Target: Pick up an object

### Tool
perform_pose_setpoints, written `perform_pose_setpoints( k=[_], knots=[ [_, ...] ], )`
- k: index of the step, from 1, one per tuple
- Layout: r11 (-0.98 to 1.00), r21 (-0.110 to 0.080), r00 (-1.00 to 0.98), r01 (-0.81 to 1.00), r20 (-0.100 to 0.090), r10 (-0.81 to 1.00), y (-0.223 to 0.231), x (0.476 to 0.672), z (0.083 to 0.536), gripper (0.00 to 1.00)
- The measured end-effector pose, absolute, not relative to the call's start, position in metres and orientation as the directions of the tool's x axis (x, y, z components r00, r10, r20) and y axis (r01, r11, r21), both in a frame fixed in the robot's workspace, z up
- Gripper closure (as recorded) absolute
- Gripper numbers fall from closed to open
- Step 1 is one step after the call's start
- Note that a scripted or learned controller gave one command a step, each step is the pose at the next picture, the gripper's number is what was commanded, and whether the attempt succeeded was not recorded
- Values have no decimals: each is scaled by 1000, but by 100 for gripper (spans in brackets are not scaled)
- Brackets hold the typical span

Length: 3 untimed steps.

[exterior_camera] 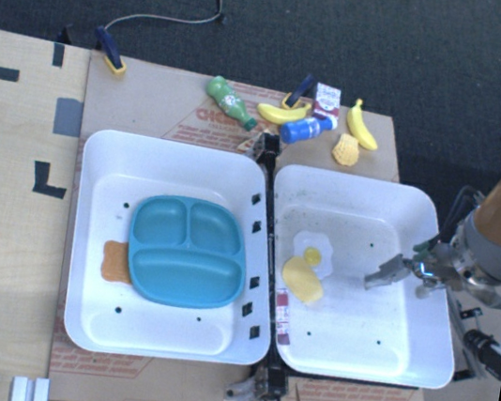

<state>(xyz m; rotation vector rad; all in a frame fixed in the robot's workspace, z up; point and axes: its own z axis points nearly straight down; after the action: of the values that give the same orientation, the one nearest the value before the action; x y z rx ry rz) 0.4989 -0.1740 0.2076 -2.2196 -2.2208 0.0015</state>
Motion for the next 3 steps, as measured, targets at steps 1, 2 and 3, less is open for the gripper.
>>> perform_pose_setpoints(
  k=[1,2,3],
  knots=[
    [2,-4,-2,1000,2,1000,-111,547,112,0],
    [2,1,-2,1000,0,1000,-94,585,86,0],
    [2,6,-2,1000,-2,1000,-98,576,87,0]
  ],
)
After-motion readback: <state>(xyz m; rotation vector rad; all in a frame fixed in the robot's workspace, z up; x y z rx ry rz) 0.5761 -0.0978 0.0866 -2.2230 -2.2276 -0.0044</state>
